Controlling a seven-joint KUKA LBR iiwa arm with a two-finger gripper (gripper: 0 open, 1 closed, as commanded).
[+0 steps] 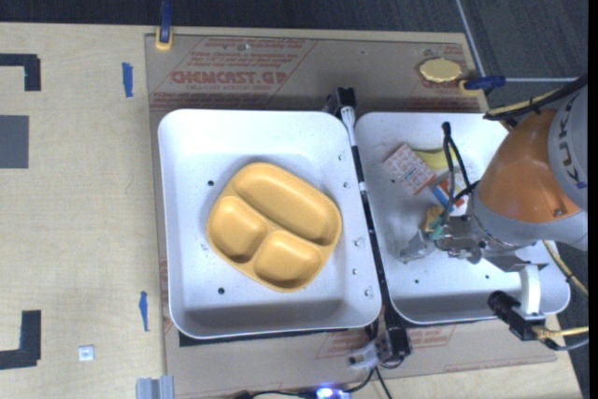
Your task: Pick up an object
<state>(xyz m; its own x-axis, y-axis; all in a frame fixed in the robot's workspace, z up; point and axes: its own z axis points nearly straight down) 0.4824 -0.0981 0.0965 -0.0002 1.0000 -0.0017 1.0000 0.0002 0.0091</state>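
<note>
Seen from above at a slant: a pale wooden desk [75, 229] carrying a brown cardboard sheet printed with red lettering [234, 70], and on that sheet two shallow white plastic bins side by side.

In the left white bin [187, 154], a large yellow plastic tray with three rounded compartments [273, 224], lying tilted near the middle of the bin floor and apart from the walls.

In the right white bin [392, 285], a small white card with a red printed pattern [405, 165] near the far left part of the floor, just beside a yellow curved item [434, 156] partly hidden behind black cables. Nearer the arm, a cluster of small multicoloured objects in blue, orange and green [437, 208], too small and too covered to tell apart.

Reaching in from the right, the grey arm with its orange band [528, 178], bent low over the right bin. At its end the claw [439, 238], down at the bin floor just beside the multicoloured cluster; open, closed or gripping cannot be told, with the tips hidden among cables and small objects.

On the far edge of the cardboard, a round tan disc [440, 70] next to a blue clamp [481, 83]. Another blue and yellow clamp [164, 25] at the sheet's far left corner.
</note>
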